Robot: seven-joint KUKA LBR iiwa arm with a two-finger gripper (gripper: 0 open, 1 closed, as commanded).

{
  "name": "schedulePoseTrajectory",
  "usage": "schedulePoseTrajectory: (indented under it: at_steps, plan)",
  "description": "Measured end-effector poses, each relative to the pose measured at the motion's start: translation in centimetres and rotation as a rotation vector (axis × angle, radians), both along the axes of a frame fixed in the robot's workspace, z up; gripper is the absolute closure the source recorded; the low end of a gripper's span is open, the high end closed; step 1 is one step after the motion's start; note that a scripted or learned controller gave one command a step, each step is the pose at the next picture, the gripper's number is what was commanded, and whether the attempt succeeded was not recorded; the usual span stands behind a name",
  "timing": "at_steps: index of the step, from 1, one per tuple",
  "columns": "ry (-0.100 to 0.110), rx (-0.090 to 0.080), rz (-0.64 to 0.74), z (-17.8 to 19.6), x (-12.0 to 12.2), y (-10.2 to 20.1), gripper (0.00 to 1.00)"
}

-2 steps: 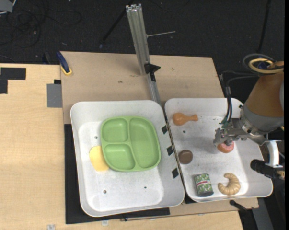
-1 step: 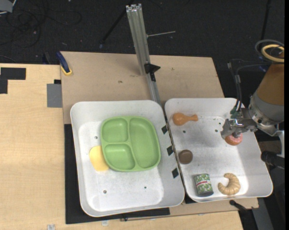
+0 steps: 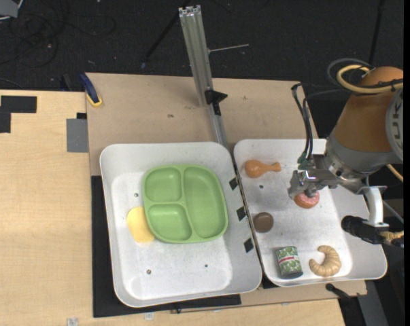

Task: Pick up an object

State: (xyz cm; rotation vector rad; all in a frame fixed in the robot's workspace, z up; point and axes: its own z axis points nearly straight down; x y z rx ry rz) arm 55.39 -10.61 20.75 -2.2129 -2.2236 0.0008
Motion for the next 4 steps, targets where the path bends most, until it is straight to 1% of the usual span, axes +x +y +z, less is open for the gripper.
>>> schedulePoseTrajectory:
  at_steps: [2,4]
  plan:
    - [0.002,0.0,0.0,1.1,-2.9,9.9,1.0]
    - [0.0,-0.002,0.001,3.0,-2.9,20.7,1.0]
